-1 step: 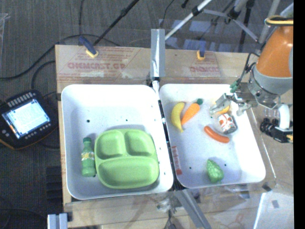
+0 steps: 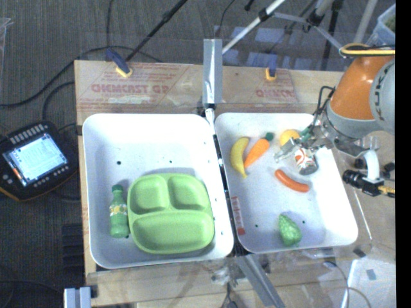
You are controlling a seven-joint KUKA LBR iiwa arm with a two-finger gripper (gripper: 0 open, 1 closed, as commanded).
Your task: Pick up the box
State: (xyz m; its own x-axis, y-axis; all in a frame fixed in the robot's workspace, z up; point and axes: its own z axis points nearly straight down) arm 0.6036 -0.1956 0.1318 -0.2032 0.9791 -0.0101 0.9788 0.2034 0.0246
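Note:
A thin white box with red print (image 2: 237, 215) lies on edge against the left wall of the right bin (image 2: 334, 226), near its front. My gripper (image 2: 300, 156) hangs low over the back right of that bin, well to the right of the box and apart from it. It sits just above a red sausage (image 2: 292, 181) and beside a yellow fruit (image 2: 289, 135). Nothing shows as held in it.
A banana (image 2: 239, 155) and a carrot (image 2: 257, 150) lie at the back of the right bin, and a green vegetable (image 2: 289, 230) near its front. The left bin (image 2: 103, 140) holds a green divided plate (image 2: 171, 212) and a green bottle (image 2: 117, 211).

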